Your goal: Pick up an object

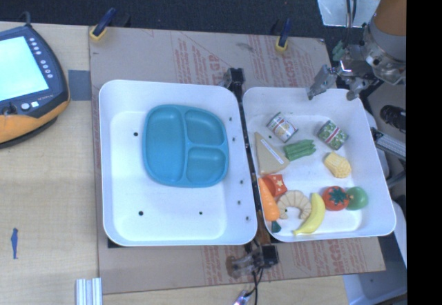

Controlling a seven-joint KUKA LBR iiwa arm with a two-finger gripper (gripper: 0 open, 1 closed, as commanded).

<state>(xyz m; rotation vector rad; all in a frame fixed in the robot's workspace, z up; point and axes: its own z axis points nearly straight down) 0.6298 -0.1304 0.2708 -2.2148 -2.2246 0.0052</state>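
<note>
Objects for picking lie in the right bin, right of centre in the frame: a tin, a green can, pea pods, corn, a cheese wedge, a carrot, a shrimp, a banana and a tomato. The gripper hangs over the bin's upper rim at upper right, its fingers spread apart and bare. Nothing is grasped, so this looks like the approach step. Next it would need to move down-frame over one piece, the green can being nearest, descend with fingers straddling it, and close. The left bin holds a blue tray.
</note>
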